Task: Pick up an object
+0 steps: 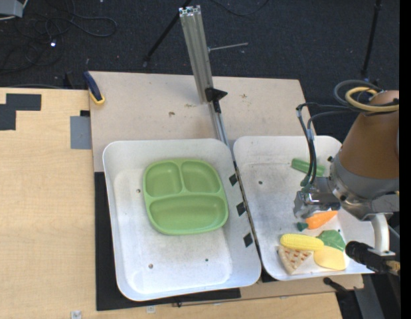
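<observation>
right bin (271,178) has the hand (310,208) lowered above an orange carrot (323,218).

My bench (159,102) carries two shallow white bins side by side: the left bin (125,244) near its front left corner, the right bin (271,178) toward its front right corner.

Robotics lab: bench-mounted arm (368,151), floor cables (72,18).

One fixed camera looks down on my surface (159,105) at a slant from above, far enough to take in both white bins (125,271), while my arm (371,151) enters from three o'clock.
</observation>
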Motion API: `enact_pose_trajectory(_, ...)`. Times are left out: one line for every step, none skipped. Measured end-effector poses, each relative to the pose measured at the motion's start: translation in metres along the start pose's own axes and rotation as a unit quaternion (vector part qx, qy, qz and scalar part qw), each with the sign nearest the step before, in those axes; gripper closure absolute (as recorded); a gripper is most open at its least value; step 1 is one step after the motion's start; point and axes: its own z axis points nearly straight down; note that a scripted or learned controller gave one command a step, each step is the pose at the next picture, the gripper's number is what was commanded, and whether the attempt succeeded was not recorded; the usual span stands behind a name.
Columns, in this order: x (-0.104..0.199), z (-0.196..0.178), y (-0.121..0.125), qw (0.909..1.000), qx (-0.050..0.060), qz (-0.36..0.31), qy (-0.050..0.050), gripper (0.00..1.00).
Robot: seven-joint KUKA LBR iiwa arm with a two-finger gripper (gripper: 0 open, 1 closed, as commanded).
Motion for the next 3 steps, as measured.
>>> enact_pose_trajectory(0.059, 0.007, 0.006, 1.0, 0.002, -0.003, 0.001, 1.0)
enact_pose_trajectory(0.11, -0.003, -0.001, 1.0, 0.002, -0.003, 0.001, 1.0)
enact_pose_trajectory(0.161, 0.006, -0.007, 1.0, 0.003, -0.002, 0.001, 1.0)
